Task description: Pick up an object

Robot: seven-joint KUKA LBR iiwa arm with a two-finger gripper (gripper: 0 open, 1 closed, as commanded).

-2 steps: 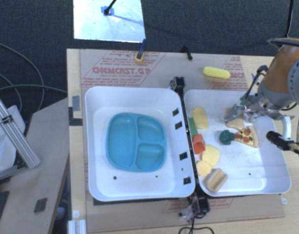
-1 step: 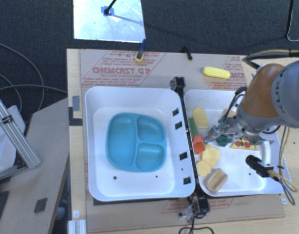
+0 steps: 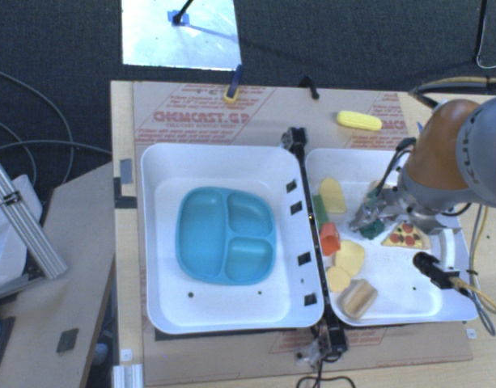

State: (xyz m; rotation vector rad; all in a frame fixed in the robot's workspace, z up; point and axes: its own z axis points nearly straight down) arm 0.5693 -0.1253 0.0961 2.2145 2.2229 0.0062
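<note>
Pizza slice (image 3: 406, 236) in right bin (image 3: 426, 301); pincer (image 3: 369, 223) beside it.

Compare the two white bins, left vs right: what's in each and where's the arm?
The left bin holds a single blue divided plate; the right bin holds several small items, among them a pizza slice and an orange-red piece. The gripper is down inside the right bin, not the left bin. Both are shallow, white and side by side.
</note>
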